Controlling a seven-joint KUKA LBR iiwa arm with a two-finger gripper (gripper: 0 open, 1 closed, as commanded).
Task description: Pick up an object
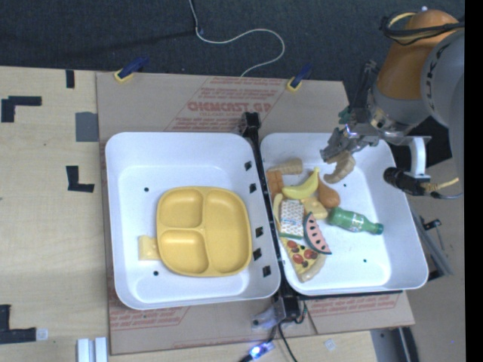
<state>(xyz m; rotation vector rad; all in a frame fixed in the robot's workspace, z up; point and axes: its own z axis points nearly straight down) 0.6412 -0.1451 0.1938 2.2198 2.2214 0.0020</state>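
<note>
The gripper [337, 154] is hanging over the upper part of the right bin [398, 256], at the right of the frame. A tan, curved piece [343, 167] is sitting between the fingers [330, 154], so the gripper is closing narrowly on it; the piece is angling down and to the left. The arm [413, 60], grey with an orange band, is reaching in from the upper right corner.

Just below and left of the held piece, a banana [300, 186] is lying beside a brown, rounded item [328, 195]. A tan block [289, 166] is resting near the bin's upper left, with an orange item [276, 181] touching the left wall under it. Lower down, a green bottle [355, 221] is lying on its side, pointing right. A grey, patterned packet [291, 216] is sitting left of centre, a watermelon slice [317, 236] is lying just beside it, and a pizza slice [302, 257] is lying below both, near the lower left of the bin.

The left bin [124, 164] is holding a yellow divided plate [204, 230], with a pale yellow block [147, 247] partly tucked at its left edge. Both bins are resting on a cardboard sheet [219, 104], and a white cable [234, 36] is looping across the dark floor at the top of the frame.
</note>
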